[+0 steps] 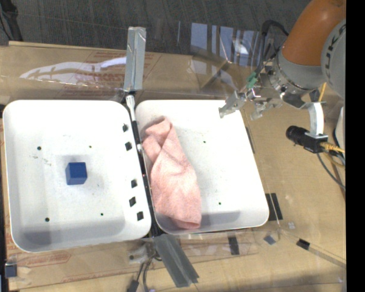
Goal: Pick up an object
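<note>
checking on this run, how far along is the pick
Done: nothing yet; the pink cloth lies in the right bin and the blue cube sits in the left bin. In hand: the gripper hovers over the right bin's far corner. Left: descend, grasp, lift.

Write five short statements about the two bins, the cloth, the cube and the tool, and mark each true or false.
1. The blue cube lies in the left bin. True.
2. The pink cloth lies in the same bin as the cube. False: it lies in the right bin, along that bin's left wall.
3. The tool hangs over the far right corner of the right bin. True.
4. The tool holds the cloth. False: the tool is apart from the cloth, with nothing seen between its fingers.
5. The cube sits on top of the cloth. False: it sits on the bare bin floor.
</note>
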